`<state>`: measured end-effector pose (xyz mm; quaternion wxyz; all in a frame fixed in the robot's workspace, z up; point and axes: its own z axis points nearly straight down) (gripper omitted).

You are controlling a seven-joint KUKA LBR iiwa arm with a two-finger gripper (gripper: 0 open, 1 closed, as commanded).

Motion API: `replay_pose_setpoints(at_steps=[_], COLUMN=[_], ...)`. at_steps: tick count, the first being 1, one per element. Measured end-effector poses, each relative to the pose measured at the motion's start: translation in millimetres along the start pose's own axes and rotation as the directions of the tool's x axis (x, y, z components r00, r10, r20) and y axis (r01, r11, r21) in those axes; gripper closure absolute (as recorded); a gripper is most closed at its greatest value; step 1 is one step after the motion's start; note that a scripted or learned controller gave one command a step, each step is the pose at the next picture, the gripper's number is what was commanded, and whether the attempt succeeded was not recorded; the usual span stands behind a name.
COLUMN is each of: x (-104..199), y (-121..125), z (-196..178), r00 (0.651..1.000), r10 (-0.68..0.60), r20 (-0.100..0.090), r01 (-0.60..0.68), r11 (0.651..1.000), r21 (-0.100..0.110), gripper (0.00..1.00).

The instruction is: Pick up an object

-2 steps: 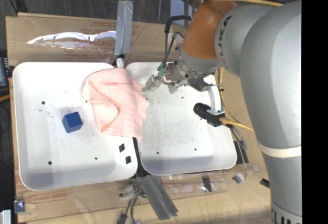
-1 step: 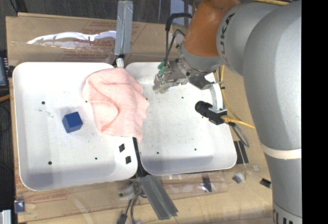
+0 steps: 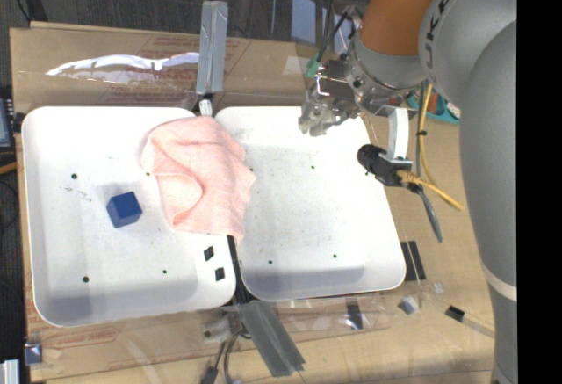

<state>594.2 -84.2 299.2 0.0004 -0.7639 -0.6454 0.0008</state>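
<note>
From overhead camera I see pink cloth point(image 3: 198, 173) — soft, rumpled terry, draped over divider between bins, mostly in left bin point(image 3: 53, 198). Blue cube point(image 3: 125, 208), small, hard-edged, sits on left bin floor just left of cloth. Gripper point(image 3: 318, 120) hangs over far edge of right bin point(image 3: 351, 224), well apart from both — metal fingers bunched, I cannot tell spread; nothing visible between them.
</note>
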Motion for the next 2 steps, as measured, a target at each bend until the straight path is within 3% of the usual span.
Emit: replay_pose_setpoints(at_steps=[1,2], x=[1,6], y=[0,-26], z=[0,-57], r00=[1.0,0.99], r10=[-0.002,0.139], r20=[0.0,-0.001], r01=[0.002,-0.139], r11=[1.0,0.99], r21=[0.001,0.0], gripper=[0.0,0.0])
